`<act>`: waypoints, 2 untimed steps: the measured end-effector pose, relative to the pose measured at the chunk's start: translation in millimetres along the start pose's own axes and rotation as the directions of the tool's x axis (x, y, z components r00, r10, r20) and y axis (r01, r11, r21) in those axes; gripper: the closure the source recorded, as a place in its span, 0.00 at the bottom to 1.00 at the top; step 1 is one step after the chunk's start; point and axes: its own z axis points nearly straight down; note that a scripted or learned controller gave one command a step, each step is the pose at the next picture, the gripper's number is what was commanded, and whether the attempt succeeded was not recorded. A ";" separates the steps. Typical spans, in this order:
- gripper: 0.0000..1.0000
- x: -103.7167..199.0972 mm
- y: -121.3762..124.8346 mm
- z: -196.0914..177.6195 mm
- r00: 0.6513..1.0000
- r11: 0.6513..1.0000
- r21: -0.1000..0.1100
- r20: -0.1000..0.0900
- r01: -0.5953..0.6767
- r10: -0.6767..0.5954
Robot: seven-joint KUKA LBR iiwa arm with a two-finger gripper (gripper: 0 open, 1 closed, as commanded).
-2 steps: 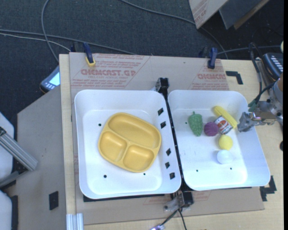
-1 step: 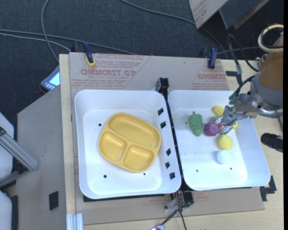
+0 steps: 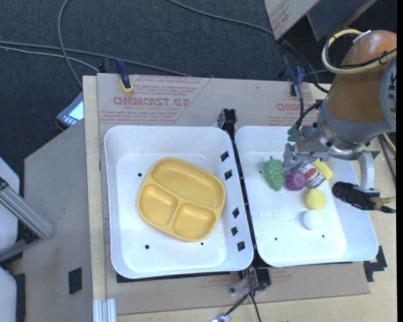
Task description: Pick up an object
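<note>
I see my claw [image 3: 295, 165] low in the right bin [image 3: 277, 242], right among the green grapes [image 3: 273, 173], purple fruit [image 3: 295, 182] and small bottle [image 3: 314, 174]; its grip I can't tell.

Dark carpet [image 3: 157, 44] spreads beyond my bench, crossed by thin cables [image 3: 69, 25]. A brown board [image 3: 182, 94] printed in red tops the bench. A cardboard box [image 3: 286, 12] sits far right.

Blue clamp [image 3: 124, 78] on board; perhaps a phone [image 3: 71, 113] beyond
</note>
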 end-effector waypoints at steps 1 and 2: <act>1.00 58.4 7.9 -2.1 1.000 1.000 0.000 0.000 -0.001 0.001; 1.00 109.2 21.9 -4.0 1.000 1.000 0.000 0.000 -0.001 0.001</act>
